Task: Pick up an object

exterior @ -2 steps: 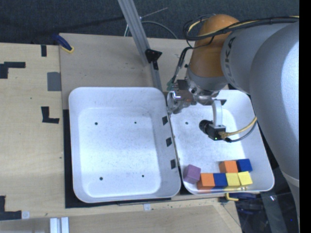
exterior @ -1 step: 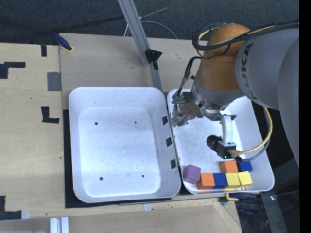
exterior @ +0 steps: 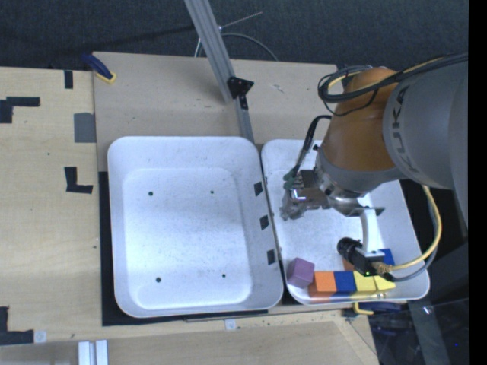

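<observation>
From my seat the arm covers much of the right bin, and the pincer beneath it is too blurred for me to tell its state. I count two bins on the worktop and four blocks: purple, orange, blue, yellow. They are small cubes, lined up touching along the right bin's 6 o'clock edge, well below the pincer. The left bin sits at 9 o'clock from it.

Grey arm, orange wrist band, black and yellow cables, metallic end effector
</observation>
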Available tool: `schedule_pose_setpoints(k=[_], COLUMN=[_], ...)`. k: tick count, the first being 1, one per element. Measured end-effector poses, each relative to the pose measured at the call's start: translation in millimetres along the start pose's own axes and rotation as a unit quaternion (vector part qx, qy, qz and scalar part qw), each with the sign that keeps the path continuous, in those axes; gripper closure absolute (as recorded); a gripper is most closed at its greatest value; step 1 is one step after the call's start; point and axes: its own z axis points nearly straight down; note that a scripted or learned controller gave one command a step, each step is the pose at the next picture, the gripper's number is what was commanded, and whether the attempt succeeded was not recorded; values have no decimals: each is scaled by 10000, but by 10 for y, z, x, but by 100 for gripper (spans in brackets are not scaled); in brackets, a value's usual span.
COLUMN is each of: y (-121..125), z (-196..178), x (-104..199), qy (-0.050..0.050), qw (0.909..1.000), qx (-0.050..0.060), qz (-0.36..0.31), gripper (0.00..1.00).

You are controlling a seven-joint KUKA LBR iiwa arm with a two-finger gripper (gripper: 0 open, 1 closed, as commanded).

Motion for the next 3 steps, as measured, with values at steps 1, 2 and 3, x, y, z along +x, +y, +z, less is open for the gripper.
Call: schedule_pose_setpoints(k=[1, 2, 3], y=[14, 575, 828], z=[-9, 205, 189], x=[20, -205, -781], qy=[9, 4, -6], qw=[10000, 10000, 10000], qx=[-18, -25, -29], qz=[-16, -12, 6], gripper=[0, 0, 0])
